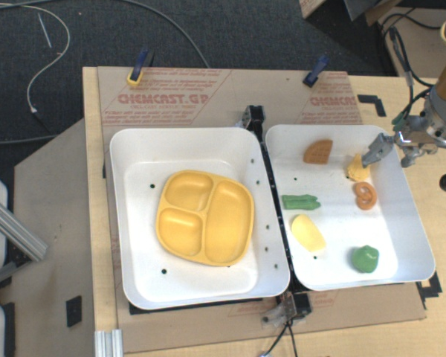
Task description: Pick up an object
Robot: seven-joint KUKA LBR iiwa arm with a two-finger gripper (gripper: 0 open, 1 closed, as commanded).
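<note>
Right white plastic bin [409,222] lies beneath my spread two-finger pincer [390,153], a small yellow lump [358,169] just left of it.

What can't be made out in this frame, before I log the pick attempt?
- Gripper, camera view: too small and blurred to tell its finger state, or whether it touches the small yellow object.
- Small yellow object: partly covered by the gripper, so its shape is unclear.
- Arm: cut off by the right edge of the view.
- Orange ring-shaped piece and brown piece: too small to identify.
</note>
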